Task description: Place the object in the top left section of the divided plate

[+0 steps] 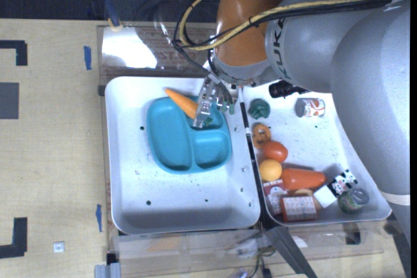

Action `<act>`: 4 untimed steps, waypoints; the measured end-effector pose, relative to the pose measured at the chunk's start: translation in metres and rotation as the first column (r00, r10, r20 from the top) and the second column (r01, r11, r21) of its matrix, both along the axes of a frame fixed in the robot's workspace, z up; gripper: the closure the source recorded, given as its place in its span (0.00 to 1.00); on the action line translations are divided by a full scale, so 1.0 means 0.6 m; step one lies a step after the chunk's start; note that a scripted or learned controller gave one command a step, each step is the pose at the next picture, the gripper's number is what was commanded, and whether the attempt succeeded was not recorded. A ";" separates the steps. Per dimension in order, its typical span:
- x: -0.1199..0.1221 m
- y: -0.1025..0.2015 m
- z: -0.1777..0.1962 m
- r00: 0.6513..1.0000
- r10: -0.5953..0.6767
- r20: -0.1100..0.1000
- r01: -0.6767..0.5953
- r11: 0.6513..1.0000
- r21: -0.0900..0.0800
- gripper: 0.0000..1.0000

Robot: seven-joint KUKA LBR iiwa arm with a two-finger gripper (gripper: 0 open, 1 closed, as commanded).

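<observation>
A blue divided plate (171, 140) lies in the left white bin (182, 205). An orange carrot (178, 99) rests across the plate's upper rim, slanting down to the right. My gripper (204, 115) hangs over the plate's upper right part, right at the carrot's lower end. The gripper's body hides that end, so contact with the carrot cannot be judged. The grey arm with its orange band (244, 23) reaches in from the upper right.
The right bin (339, 133) holds a dark green object (259, 107), a small can (311, 107), a tomato (275, 152), a lemon (270, 170), a red-orange vegetable (303, 178), a box (300, 206) and several small toys. The wall between the bins runs just right of the plate.
</observation>
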State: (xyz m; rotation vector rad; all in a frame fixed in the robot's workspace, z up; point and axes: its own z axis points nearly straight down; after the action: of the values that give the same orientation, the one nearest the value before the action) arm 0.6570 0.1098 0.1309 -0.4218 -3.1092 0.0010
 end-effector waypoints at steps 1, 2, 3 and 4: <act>0.006 -0.044 0.210 0.994 -0.109 0.020 0.109 0.994 0.004 1.00; -0.016 -0.045 0.085 0.994 -0.114 0.001 0.114 0.994 -0.001 1.00; 0.006 0.010 0.168 0.955 -0.296 0.012 0.296 0.955 0.004 1.00; -0.026 0.006 0.326 0.973 -0.228 0.018 0.228 0.974 0.006 1.00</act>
State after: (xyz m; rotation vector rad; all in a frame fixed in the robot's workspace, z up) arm 0.6412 0.1134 0.3266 -0.7802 -3.0578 -0.0095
